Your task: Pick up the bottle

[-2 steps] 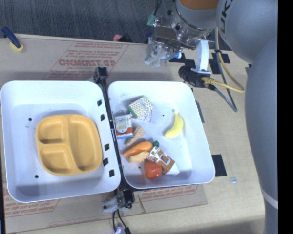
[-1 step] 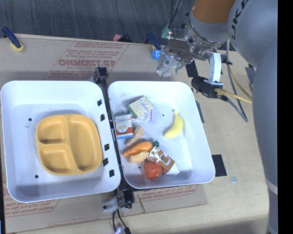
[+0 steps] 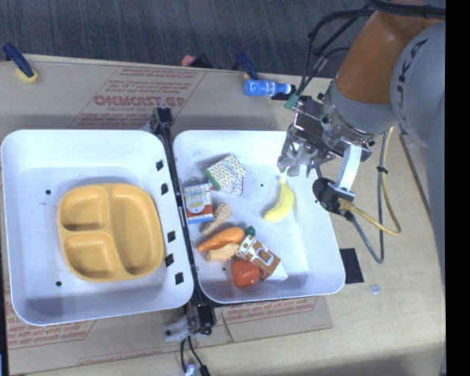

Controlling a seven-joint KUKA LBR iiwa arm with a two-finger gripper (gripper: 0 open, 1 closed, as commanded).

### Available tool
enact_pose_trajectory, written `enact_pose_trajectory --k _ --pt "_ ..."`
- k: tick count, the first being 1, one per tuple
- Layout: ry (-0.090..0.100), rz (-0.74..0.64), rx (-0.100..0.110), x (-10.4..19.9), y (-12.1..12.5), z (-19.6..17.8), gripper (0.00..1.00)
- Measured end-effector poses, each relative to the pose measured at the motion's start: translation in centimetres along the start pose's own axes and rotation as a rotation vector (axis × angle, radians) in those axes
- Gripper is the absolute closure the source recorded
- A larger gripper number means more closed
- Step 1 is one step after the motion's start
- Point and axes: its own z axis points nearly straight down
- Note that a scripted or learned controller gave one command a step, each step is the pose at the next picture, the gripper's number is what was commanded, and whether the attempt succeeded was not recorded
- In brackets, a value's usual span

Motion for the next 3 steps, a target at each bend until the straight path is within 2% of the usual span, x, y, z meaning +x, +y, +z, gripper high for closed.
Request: enact_pose_trajectory --k 1,2,3 --pt "0.001 0.187 0.000 -6.0 -1.6 3.0 1.00" --pt "0.002 0.111 -0.001 -10.8 -3.5 4.8 1.00" --pt "0.003 0.383 -0.003 -10.9 -3.6 5.3 1.00"
